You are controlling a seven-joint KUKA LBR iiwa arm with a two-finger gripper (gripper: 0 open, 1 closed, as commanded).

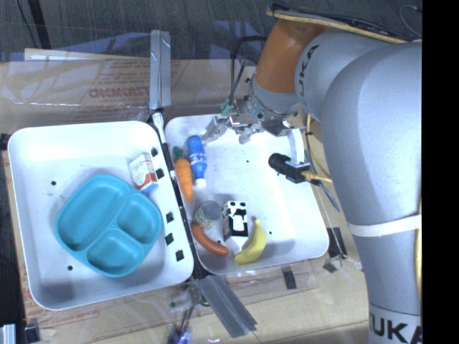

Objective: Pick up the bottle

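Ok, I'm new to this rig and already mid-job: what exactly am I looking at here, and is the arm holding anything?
This is one fixed camera above the bench, looking down at a slant. The big grey arm with the orange band reaches in from the right. Its gripper is over the far end of the right bin, close to the blue bottle, and I see nothing held in it. The bottle lies flat beside a carrot. Nearer the camera are a sausage, a banana, a small can and a black-and-white block. The left bin holds a blue divided plate and a small carton.
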